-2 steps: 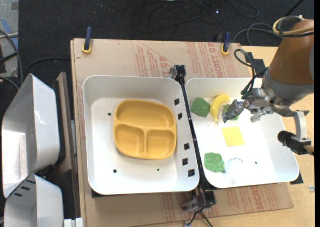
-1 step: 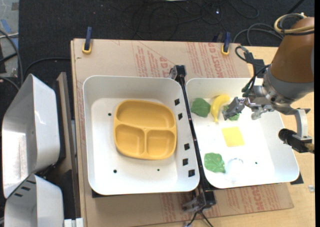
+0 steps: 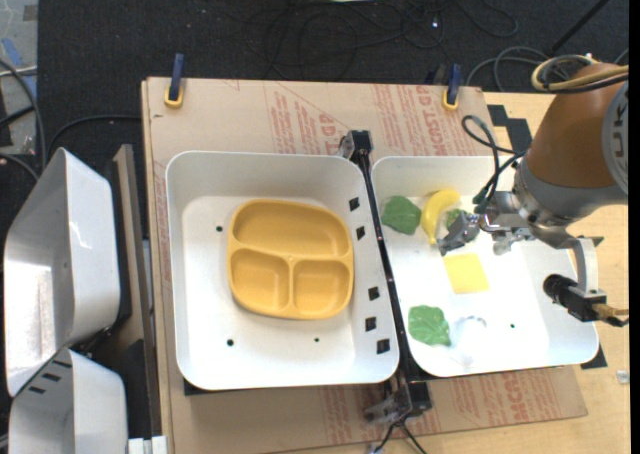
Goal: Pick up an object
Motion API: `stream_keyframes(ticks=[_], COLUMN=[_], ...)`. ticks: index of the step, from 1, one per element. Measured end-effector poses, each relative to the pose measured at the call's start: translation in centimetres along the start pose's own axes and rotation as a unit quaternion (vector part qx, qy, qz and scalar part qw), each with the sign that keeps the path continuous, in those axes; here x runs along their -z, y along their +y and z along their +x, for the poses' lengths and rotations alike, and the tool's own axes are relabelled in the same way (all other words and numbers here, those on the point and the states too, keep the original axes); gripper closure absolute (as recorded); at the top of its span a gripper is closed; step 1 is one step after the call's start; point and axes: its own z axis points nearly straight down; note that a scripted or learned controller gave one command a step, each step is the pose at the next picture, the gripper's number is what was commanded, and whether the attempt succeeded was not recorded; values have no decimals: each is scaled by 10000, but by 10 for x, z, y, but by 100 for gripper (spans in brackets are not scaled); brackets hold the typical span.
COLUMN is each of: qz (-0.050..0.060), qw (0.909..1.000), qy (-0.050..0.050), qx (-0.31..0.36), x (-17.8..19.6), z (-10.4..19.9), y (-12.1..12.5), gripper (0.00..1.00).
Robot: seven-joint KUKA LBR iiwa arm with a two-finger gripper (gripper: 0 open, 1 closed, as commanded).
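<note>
1. The pincer (image 3: 462,232) hangs low in the right bin (image 3: 560,342), near its upper middle. If its fingers are apart or together, I cannot tell.
2. A yellow banana (image 3: 438,210) lies just left of the pincer, touching it or nearly so. A green piece (image 3: 401,214) lies left of the banana, close to the wall between the bins.
3. A flat yellow square (image 3: 466,273) lies just below the pincer, apart from it.
4. A second green piece (image 3: 429,325) lies near the lower left corner of the right bin, with a small clear thing (image 3: 469,325) beside it on the right.
5. The right half of the right bin floor is open, except a black part (image 3: 568,295) of the arm over the right rim.
6. The left bin (image 3: 200,272) holds a yellow tray (image 3: 291,258) with three compartments, with bare white floor around it.
7. The banana is curved and bright; the green pieces look like leaves with uneven edges.
</note>
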Motion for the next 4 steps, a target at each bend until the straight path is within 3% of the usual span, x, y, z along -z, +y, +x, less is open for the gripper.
stream_keyframes(ticks=[2, 3, 4], qz=[-16, -28, -56], qw=[10000, 10000, 10000], qy=[-2, 1, -8], qx=[0, -11, 26], x=[-92, -80, -17], z=[3, 3, 5], y=[5, 6, 9], gripper=[0, 100, 100])
